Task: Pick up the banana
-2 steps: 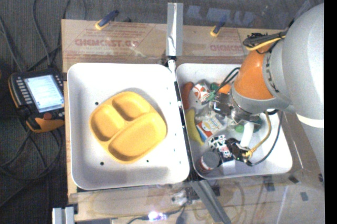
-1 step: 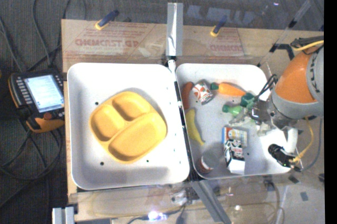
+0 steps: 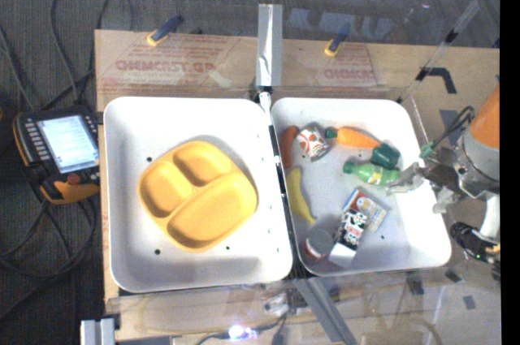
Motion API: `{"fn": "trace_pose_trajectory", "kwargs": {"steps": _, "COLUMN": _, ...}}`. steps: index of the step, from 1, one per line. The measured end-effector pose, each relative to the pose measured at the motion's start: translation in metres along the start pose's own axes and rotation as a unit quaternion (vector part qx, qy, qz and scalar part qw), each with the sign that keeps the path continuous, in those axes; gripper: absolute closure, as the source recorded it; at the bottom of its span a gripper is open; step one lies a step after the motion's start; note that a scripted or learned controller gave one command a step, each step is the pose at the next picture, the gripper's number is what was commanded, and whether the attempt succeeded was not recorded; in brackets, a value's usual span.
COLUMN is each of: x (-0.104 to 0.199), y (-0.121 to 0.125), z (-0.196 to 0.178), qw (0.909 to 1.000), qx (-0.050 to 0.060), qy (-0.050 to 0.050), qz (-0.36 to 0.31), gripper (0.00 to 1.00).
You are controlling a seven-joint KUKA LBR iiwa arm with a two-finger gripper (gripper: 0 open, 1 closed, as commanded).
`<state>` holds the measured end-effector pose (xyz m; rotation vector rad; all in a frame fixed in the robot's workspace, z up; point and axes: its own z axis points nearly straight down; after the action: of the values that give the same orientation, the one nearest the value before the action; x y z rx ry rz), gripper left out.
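banana (image 3: 299, 197) lies in the right bin (image 3: 406, 118), close along that bin's left wall, its length running roughly top to bottom of the view with a slight curve. above its upper end sits a small reddish piece (image 3: 288, 144), and beside that a round white and red can (image 3: 311, 143). further right lie an orange carrot (image 3: 357, 137) and a green bottle (image 3: 372, 170) with a darker green cap end. below these rests a black and white carton (image 3: 356, 223), tilted, with a grey cup-like thing (image 3: 318, 243) just beside its lower left corner, near the banana's lower end

gripper (image 3: 409, 178) hangs at the right side of the same bin, near the right wall, its metal tip reaching in toward the green bottle; whether it is released or clenched cannot be told from this angle, and nothing shows clearly grasped in it. the banana is well apart from it, across the bin to the left, with the bottle and the carton lying between the two

left bin (image 3: 122, 120) holds a yellow divided plate (image 3: 197, 193) with three compartments
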<state>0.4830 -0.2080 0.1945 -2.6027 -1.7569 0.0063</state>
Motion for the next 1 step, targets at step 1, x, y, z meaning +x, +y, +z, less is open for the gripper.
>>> {"fn": "trace_pose_trajectory", "kwargs": {"steps": 1, "x": 0.0566, "y": 0.0425, "z": 0.1047, "qw": 0.9989, "qx": -0.007, "qy": 0.001, "qz": 0.047, "gripper": 0.0}}
